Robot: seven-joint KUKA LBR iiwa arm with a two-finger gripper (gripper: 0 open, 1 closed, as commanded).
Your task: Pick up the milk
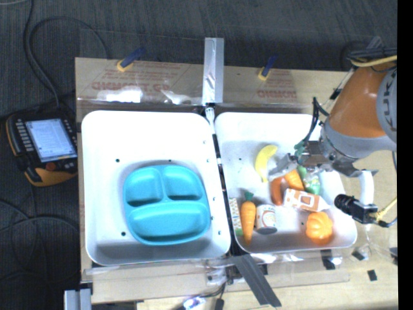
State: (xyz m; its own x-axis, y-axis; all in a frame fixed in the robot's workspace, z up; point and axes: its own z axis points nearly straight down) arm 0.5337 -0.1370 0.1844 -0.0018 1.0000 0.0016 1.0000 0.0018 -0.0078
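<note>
We take the milk [301, 200] to be the small orange and white carton lying tilted in the right bin [245, 129], though its print is too small for us to read. It sits just below the gripper [303, 163], close under the fingers, and we cannot tell whether they are open, closed or touching it, since the wrist hides them.

Around the carton the bin is crowded. An orange pumpkin-like piece [319, 227] lies just beyond it on the side away from the fingers, touching or nearly so. A small white cup or can [266, 218] stands beside the carton, farther from the arm, with a carrot [248, 218] next to that. A yellow banana [264, 159] lies level with the fingers, towards the bin's middle. Something green [313, 183] and a rounded orange piece [279, 188] sit directly beneath the gripper.

The left bin [103, 134], well apart from the fingers, holds a blue divided plate [168, 203].
</note>
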